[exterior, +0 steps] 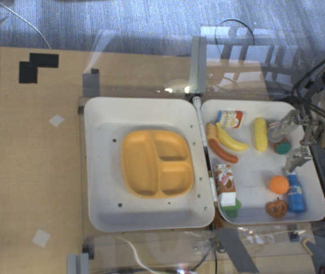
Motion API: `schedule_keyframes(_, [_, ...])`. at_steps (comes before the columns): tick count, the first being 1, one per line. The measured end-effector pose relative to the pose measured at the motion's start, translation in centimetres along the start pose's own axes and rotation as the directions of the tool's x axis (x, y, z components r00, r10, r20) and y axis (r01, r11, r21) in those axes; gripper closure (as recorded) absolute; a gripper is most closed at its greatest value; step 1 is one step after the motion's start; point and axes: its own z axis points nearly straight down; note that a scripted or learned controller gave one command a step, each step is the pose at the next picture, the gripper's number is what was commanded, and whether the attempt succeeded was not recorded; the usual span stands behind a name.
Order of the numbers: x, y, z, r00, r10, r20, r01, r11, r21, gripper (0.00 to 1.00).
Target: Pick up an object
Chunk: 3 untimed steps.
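gripper (295, 143) low over right bin (248, 108), fingers spread, holding nothing.

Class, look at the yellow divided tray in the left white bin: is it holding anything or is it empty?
Empty. The yellow divided plastic tray shows bare compartments; the toy foods, such as the yellow banana, lie in the right white bin.

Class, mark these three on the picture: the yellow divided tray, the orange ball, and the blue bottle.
yellow divided tray (142, 167), camera view, floor of its large left compartment.
orange ball (279, 184), camera view, middle of its top.
blue bottle (296, 197), camera view, middle of its body.
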Motion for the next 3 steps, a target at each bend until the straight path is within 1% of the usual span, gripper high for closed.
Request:
schedule_keyframes(1, [1.7,-3.0,11.5,0.994,0.114,-0.004,-0.114,0.994,0.000,0.00])
schedule_keyframes(2, [-5.9,-3.4,19.2,0.964,0.265,0.013,-0.265,0.964,0.000,0.00])
schedule_keyframes(3, [-11.4,-1.2,19.2,0.866,0.500,0.008,-0.500,0.866,-0.003,0.00])
